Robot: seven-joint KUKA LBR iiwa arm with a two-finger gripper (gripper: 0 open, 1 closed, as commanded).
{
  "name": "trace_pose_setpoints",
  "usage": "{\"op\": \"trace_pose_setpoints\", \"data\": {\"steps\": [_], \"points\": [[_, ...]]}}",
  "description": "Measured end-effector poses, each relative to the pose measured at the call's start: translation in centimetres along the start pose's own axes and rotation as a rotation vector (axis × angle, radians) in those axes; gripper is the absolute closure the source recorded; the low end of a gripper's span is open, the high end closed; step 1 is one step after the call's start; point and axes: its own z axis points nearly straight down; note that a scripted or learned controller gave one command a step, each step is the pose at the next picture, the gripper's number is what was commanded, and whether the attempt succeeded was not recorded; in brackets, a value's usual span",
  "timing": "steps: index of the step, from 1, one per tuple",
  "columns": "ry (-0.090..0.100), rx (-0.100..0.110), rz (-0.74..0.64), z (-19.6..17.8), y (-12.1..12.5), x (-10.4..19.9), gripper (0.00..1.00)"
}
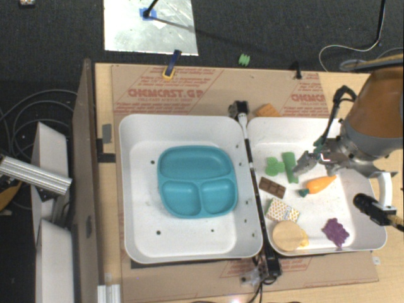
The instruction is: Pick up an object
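Toy carrot (320,184) lies in the right bin (369,237), orange with a small green tip pointing left, just below and beside my end effector (310,161). I see the end effector hanging low over that bin near its middle, with the arm (379,115) reaching in from the right; nothing sits between its fingers, but I cannot tell from here whether they are spread or closed. Left of it are a green block (289,166) standing at a slant and a green toy piece (274,166) touching it. Below those lie a brown chocolate bar (272,187), a waffle-patterned cracker (282,211) and a round tan cookie (290,236) near the bin's front edge. A purple grape bunch (336,231) rests toward the front right. The left bin (136,137) holds a teal divided plate (197,179). Both bins sit side by side on the tabletop (189,90).
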Motion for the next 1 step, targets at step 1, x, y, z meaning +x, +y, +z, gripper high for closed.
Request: {"op": "trace_pose_setpoints", "data": {"steps": [1], "points": [[-0.003,-0.004,0.005,12.69,2.37,-5.16,0.0]]}}
